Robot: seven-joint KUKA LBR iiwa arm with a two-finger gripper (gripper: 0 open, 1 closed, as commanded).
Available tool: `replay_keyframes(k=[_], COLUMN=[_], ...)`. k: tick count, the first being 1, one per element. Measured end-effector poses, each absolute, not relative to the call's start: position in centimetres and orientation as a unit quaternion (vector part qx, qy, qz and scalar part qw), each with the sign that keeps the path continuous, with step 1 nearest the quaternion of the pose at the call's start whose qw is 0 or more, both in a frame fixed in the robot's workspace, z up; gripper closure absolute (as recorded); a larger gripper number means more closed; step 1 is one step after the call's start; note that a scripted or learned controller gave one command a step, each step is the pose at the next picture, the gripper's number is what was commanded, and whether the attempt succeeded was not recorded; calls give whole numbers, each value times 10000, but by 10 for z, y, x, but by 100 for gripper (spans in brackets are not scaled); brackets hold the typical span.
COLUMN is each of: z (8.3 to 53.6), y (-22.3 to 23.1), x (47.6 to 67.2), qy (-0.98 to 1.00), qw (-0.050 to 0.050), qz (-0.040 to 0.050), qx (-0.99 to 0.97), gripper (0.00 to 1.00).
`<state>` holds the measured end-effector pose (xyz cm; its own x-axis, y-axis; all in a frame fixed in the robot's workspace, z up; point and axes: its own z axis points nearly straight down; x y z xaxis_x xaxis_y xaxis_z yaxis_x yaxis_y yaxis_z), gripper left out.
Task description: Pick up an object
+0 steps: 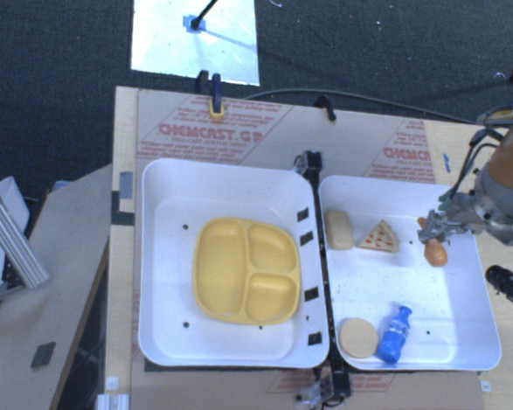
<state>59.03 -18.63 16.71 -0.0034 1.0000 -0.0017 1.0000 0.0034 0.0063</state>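
gripper (433, 231): grip state unreadable | small orange rounded object (435, 253): directly beneath, likely pick target | blue plastic bottle (394, 334): well apart, lying flat

My bench (245, 124), a brown board printed with red lettering, fills the middle of the frame. Two white bins rest directly on it: the left bin (160, 263) at centre-left, the right bin (466, 346) at centre-right, their edges touching.
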Motion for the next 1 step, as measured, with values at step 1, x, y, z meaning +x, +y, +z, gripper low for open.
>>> replay_keyframes(k=[1], z=[212], y=[-191], x=[588], qy=[7083], qw=[28], qz=[13], qx=[7059], gripper=[100])
